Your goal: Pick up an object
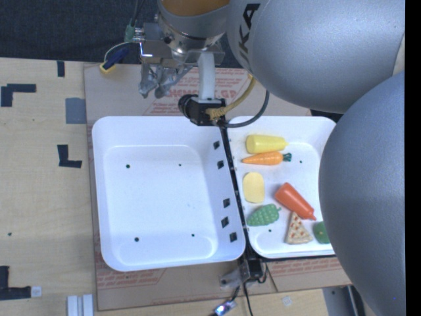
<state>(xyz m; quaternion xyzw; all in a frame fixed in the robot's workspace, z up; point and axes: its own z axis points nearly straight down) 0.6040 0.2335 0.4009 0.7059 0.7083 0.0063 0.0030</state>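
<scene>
Claw (158, 84) is being held above the tabletop beyond the bins' far edge; whether it is open cannot be told, and nothing is being seen between its fingers. Toy foods are lying in the right white plastic bin (309, 125), toward the camera and rightward from it. Orange plastic carrot (266, 157), nearest, is lying with long axis left-right, green top pointing right.

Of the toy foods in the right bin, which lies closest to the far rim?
The yellow corn-like toy, topmost in the right white bin; the small orange carrot with green top lies just below it.
</scene>
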